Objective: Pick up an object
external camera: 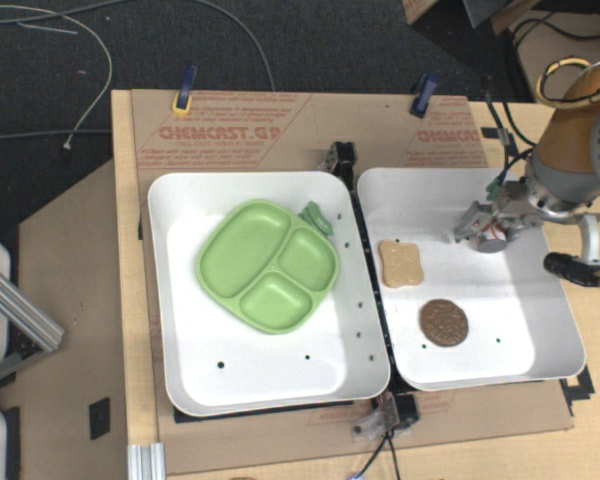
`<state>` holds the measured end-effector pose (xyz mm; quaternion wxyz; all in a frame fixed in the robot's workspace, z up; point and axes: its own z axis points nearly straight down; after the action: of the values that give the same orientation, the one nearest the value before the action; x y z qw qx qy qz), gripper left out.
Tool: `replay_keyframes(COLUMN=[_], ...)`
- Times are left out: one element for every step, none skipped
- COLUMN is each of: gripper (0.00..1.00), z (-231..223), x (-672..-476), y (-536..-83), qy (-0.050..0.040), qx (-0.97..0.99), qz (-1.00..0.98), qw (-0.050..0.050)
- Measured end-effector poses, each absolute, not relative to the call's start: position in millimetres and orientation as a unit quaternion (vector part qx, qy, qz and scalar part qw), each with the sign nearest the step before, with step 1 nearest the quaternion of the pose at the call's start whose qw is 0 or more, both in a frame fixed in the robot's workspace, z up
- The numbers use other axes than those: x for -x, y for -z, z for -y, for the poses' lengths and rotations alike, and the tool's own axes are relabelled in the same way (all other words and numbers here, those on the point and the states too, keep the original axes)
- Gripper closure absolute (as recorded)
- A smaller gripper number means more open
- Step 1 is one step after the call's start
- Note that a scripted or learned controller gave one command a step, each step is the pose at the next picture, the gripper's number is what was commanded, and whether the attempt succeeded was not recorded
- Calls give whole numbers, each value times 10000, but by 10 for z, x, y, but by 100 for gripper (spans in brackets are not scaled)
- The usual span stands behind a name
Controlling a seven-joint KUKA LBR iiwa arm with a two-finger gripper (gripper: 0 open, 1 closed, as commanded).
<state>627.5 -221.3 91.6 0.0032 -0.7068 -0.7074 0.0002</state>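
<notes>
In the right bin point(540, 298) lie a tan slice of toast point(401, 264) near its left wall and a round brown cookie point(444, 323) just below it. My gripper point(485, 230) hangs over the upper right part of this bin, to the right of and above the toast, apart from both items. Nothing shows between its fingers. The left bin point(180, 298) holds a green divided plate point(268, 266) with a small dark green piece point(318, 218) at its upper right rim.
The grey arm with its orange band point(572, 133) comes in from the right edge over the right bin's far corner. Blue clamps point(186, 85) point(424, 94) sit on the cardboard's back edge. Cables run across the dark floor behind.
</notes>
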Motion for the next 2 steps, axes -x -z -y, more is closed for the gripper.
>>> replay_keyframes(gripper=[100, 100], z=[2219, 2208], x=[-6293, -6323], y=[-1063, -1507], qy=[8, 15], qx=[7064, 7066], qz=[7078, 7076], qw=[-1, -30])
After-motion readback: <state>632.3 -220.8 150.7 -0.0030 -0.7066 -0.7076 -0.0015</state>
